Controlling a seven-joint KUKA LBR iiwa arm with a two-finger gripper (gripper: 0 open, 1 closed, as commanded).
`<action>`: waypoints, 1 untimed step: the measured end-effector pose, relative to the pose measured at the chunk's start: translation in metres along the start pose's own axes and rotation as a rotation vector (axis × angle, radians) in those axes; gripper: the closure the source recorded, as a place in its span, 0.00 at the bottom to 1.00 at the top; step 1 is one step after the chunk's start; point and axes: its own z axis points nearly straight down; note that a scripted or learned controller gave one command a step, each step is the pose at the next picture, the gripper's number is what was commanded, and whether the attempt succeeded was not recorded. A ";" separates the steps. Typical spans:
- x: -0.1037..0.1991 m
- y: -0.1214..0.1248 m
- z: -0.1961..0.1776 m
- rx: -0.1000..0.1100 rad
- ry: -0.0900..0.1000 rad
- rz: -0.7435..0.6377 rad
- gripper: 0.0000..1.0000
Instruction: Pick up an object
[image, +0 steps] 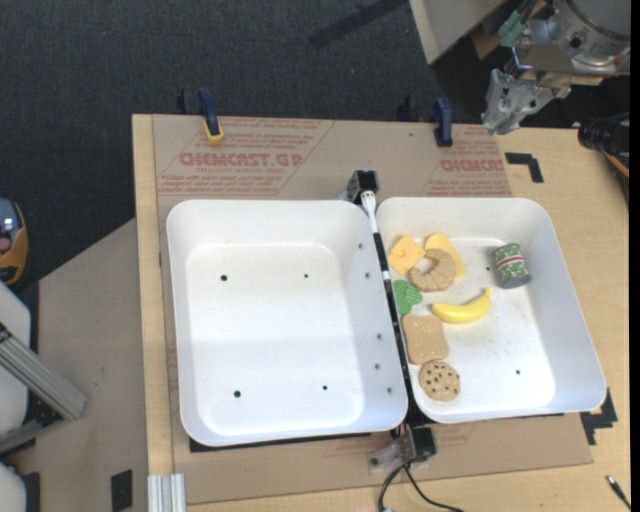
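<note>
The right bin (560, 330) holds several toy food items. A green can with a red label (509, 265) lies near its far right. A yellow banana (462, 309) rests in the middle. Yellow pieces (404, 254) and a brown round piece (432, 272) are clustered at the far left, with a small green item (407, 297) below them. A slice of toast (425, 338) and a chocolate-chip cookie (438, 380) lie nearer the front. My gripper (506, 112) hangs high above the bench beyond the right bin's far edge, open with nothing between its fingers.
The left bin (270, 320) sits beside the right one, joined along a black divider (380, 290). Blue clamps (210, 112) (442, 120) hold the board at the back edge. Cables run out at the front (405, 465).
</note>
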 end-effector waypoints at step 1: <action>0.005 0.001 0.074 0.014 0.003 -0.003 1.00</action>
